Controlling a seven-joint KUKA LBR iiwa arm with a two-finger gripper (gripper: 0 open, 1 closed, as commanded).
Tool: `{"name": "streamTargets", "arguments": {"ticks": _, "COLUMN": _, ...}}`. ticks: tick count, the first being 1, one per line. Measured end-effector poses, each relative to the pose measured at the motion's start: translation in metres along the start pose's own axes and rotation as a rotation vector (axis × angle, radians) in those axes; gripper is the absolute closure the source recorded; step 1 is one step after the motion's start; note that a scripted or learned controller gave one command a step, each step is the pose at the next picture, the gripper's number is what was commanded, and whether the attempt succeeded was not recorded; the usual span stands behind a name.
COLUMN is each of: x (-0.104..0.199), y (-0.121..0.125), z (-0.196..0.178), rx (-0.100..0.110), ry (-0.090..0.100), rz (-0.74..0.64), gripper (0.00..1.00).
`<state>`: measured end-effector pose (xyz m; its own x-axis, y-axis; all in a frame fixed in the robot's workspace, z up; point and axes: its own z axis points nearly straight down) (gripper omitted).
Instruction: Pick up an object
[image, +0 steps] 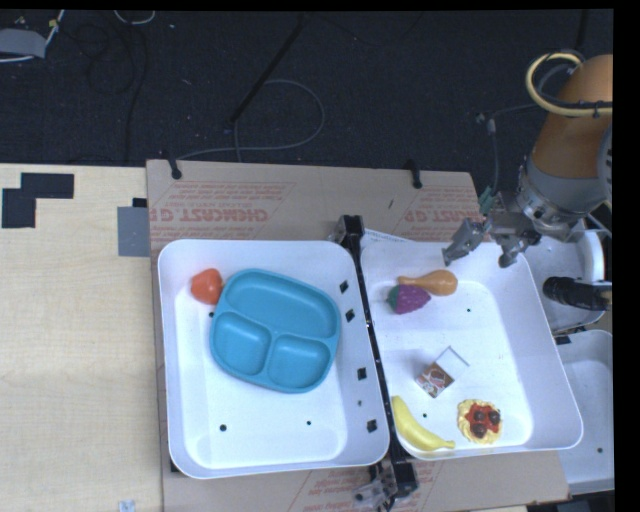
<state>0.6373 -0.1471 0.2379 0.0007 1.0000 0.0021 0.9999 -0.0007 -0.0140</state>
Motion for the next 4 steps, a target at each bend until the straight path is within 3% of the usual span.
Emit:
{"name": "streamTargets", "arguments": {"ticks": 1, "x": 0.0, "y": 0.002, "z": -0.007, "rx": -0.011, "ry": -0.002, "rz": -0.001, "gripper": 0.0}}
{"name": "streamTargets", "arguments": {"ticks": 3, "x": 0.002, "y": 0.003, "z": 0.083, "rx": -0.007, "ry": -0.001, "rz": -0.003, "gripper": 0.0}}
{"name": "streamTargets", "arguments": {"ticks": 4, "x": 0.003, "y": 0.006, "z": 0.121, "rx": -0.016, "ry": -0.002, "rz": -0.002, "gripper": 0.0}}
